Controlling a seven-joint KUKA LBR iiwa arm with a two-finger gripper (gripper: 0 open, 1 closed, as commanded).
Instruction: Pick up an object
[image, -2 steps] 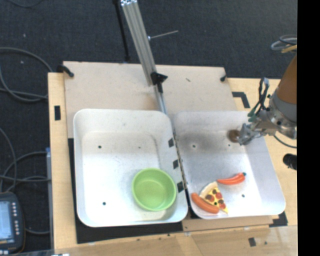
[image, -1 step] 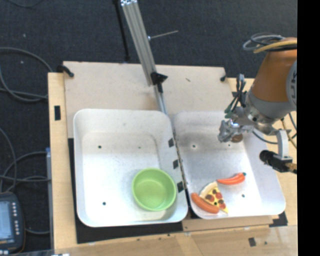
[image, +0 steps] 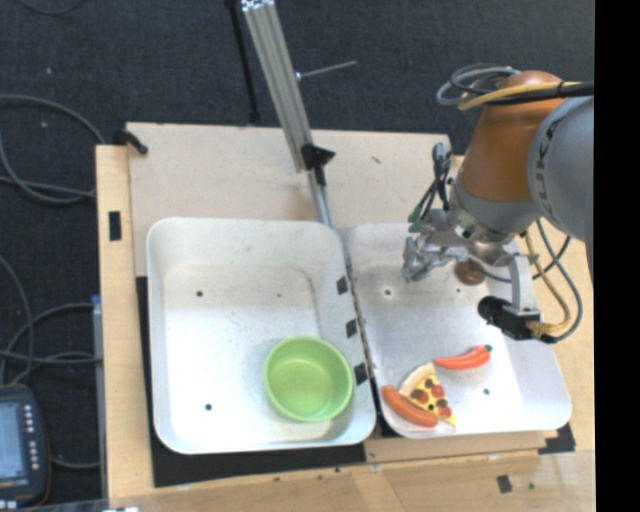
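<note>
Gripper (image: 420, 258) sits over the right bin (image: 530, 400); whether it grips anything cannot be told. Arm (image: 520, 150) hides the bin's far corner. Toy pizza slice (image: 428, 390) overlaps the sausage (image: 408, 407).

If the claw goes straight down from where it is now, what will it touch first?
Probably the bare floor of the right bin. The claw hangs over its upper part; the chili, pizza and sausage lie nearer the camera. Depth is unclear.

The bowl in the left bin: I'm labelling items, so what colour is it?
Light green; the bowl shows plainly in the camera view.
</note>
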